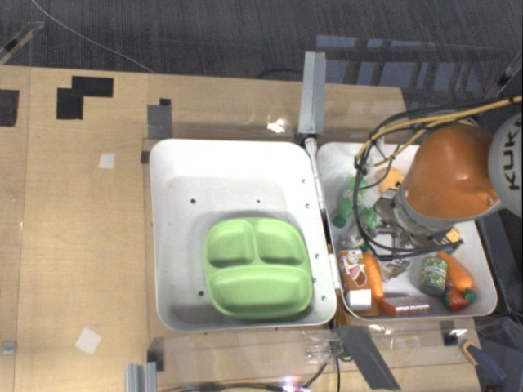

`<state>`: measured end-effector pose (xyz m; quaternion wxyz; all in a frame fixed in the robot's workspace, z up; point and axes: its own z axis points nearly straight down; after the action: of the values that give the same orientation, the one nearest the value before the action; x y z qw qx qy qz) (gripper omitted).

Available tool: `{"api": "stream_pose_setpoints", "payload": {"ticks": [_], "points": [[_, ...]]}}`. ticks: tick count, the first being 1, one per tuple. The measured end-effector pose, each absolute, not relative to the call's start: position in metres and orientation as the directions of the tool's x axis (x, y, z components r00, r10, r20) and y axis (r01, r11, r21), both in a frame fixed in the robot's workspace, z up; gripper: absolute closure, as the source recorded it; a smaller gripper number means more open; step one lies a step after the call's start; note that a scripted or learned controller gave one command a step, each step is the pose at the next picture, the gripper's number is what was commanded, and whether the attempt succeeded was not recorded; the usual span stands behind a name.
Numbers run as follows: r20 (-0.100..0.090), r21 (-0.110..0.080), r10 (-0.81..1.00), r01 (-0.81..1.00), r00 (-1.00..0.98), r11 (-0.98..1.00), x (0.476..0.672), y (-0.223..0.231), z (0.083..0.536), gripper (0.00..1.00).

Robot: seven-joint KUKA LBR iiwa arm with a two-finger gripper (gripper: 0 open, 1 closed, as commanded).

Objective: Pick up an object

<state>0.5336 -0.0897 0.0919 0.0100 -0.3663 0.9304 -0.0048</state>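
Orange plastic toy carrot (373,274), likely light, stiff and slippery, lies in our right white bin (488,299); grip mid-shaft; we cannot tell our end effector's (391,237) state.

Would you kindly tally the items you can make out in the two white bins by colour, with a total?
Green: 3, the divided tray in the left bin, a bottle and a can in the right bin.
Orange: 2, a carrot and a second carrot.
Red and white: 1, a small packet.
Total: 6 that can be told apart; the arm hides more of the right bin.
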Motion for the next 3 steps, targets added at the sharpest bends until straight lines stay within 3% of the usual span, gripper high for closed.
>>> {"api": "stream_pose_setpoints", "payload": {"ticks": [1,2,3], "points": [[-0.029,-0.027,-0.687,-0.686,-0.726,0.727,0.539,-0.087,0.106,1.00],[-0.013,-0.006,-0.439,-0.439,-0.899,0.899,0.551,-0.063,0.188,1.00],[-0.013,-0.002,-0.338,-0.338,-0.941,0.941,0.582,-0.016,0.238,1.00]]}}
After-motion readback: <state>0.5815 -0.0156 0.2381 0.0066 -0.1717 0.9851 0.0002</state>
